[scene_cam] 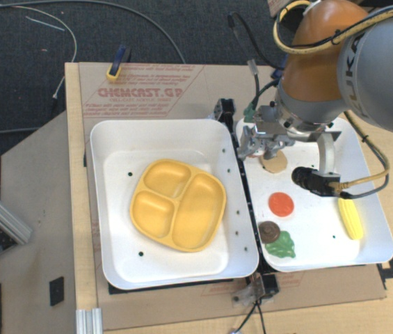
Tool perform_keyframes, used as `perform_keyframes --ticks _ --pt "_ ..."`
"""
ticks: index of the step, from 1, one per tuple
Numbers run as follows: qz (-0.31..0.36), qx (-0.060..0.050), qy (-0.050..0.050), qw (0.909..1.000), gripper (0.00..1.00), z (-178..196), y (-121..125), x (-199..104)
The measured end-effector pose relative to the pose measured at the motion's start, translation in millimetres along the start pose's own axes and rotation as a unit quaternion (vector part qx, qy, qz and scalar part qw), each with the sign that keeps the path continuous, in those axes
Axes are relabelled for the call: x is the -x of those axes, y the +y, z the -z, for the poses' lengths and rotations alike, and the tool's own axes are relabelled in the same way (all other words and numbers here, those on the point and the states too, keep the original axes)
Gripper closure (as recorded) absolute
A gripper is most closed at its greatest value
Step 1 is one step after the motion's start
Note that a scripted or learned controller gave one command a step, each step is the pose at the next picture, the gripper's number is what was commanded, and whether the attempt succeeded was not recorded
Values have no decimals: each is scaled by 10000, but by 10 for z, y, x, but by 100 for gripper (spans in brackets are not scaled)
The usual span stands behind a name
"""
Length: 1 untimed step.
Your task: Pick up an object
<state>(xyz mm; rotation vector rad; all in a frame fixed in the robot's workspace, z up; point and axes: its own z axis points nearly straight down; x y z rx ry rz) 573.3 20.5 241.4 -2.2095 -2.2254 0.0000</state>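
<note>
Gripper (264, 145) is hanging over right bin (373, 239), w/ a tan disc (275, 163) sitting just below it, poss. touching; can't tell claw state. Yellow tray (178, 204) is lying in left bin (106, 186).

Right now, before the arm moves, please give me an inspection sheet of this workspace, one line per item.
Surface: cardboard sheet bearing left bin and right bin.
Job's things: in right bin, tan disc, red disc, brown piece touching green piece, yellow corn.
Clutter: yellow divided plate in left bin; blue clip at the cardboard's far edge.
Grippers: gripper over right bin's far left corner, beside the tan disc; grasp unclear.
Cables: grey cables on dark floor; yellow cable on arm.
Surroundings: dark carpet.
</note>
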Motion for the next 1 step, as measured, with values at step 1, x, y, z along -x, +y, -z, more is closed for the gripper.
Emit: perform_keyframes --ticks 1 --pt "1 17 -3 10000 100 37 -41 -566"
